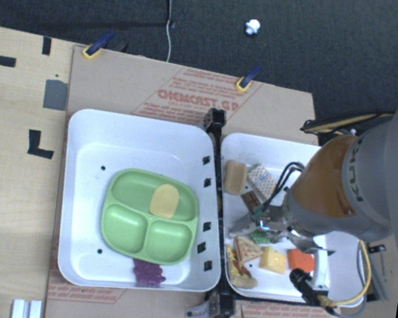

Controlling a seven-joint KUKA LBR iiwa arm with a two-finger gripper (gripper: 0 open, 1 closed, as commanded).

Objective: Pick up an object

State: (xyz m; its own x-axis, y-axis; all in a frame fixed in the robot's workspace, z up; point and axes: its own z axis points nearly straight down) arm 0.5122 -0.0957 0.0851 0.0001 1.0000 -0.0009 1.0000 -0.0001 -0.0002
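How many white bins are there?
2. The left bin holds a green plate; the right bin holds the food toys, with the arm hiding part of it.

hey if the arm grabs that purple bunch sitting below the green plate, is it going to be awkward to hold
Probably somewhat. The purple bunch looks lumpy, like toy grapes, so flat fingers may grip unevenly and slip off. It appears small and likely light, so weight shouldn't matter. It lies against the green plate near the left bin's front wall, so a push may jam it rather than roll it.
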